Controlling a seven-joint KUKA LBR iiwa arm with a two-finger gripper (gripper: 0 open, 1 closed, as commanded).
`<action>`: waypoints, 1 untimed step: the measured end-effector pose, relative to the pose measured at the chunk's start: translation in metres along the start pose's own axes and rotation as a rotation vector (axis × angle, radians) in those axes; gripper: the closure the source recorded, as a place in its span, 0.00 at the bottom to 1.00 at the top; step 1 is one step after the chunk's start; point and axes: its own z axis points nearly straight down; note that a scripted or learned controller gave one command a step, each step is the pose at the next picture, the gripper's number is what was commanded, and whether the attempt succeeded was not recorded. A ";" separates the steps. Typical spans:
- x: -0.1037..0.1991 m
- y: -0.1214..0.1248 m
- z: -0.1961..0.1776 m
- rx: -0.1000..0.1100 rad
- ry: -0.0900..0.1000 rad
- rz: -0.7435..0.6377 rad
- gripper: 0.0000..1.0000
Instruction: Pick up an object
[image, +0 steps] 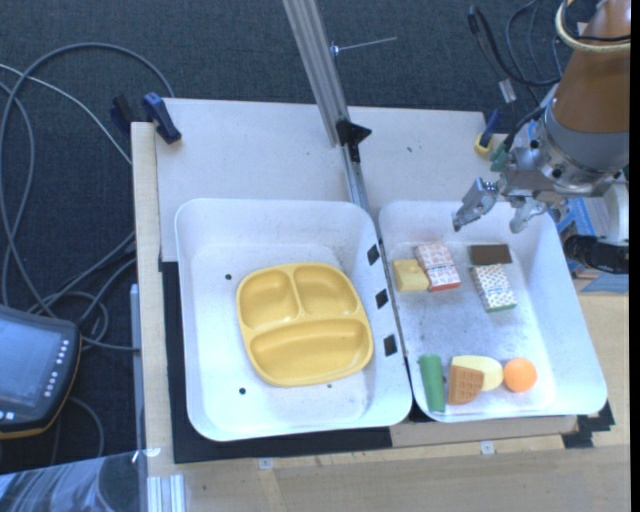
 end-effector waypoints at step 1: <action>0.000 0.000 0.000 -0.001 0.000 0.001 0.00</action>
